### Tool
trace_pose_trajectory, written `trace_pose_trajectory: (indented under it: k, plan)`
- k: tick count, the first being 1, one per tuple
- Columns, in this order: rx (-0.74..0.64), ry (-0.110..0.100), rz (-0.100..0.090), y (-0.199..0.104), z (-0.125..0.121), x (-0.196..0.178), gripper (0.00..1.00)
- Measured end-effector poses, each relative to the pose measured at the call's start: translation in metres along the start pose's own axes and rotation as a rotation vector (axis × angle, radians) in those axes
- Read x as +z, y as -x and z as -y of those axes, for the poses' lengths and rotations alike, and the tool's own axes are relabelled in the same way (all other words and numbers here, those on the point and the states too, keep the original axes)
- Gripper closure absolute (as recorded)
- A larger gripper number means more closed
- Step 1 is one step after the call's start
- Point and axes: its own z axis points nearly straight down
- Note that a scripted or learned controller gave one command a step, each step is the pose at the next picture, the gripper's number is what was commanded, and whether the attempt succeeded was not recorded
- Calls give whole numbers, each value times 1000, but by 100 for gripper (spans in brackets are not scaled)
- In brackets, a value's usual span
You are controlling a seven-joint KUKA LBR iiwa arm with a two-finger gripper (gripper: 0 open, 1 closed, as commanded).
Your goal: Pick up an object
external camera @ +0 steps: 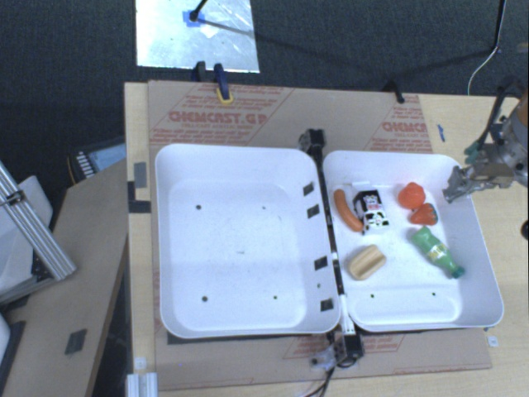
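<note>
The right bin (475, 246) holds a hot dog sausage (348, 210), a small black-and-white toy (371, 208), a round orange fruit (411, 194), a red piece (424, 214), a green bottle (437, 252) and a tan bread roll (366, 262). My gripper (459, 188) hangs at the bin's right rim, to the right of the orange fruit and apart from it. Nothing shows between its fingers.
The left bin (178, 172) lies beside the right one, joined by a black hinge strip (322, 222). Both rest on a cardboard sheet (248, 114). A shiny metal plate (197, 21) lies at the back, and an aluminium rail (33, 230) at the far left.
</note>
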Motion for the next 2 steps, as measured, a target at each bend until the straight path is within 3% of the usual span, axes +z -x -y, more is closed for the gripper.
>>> trace_pose_trajectory:
  k: [1, 2]
  plan:
    - [-7, 6, -2, -80, 0, -71, 100]
    - [-6, 0, -3, -151, -20, -87, 100]
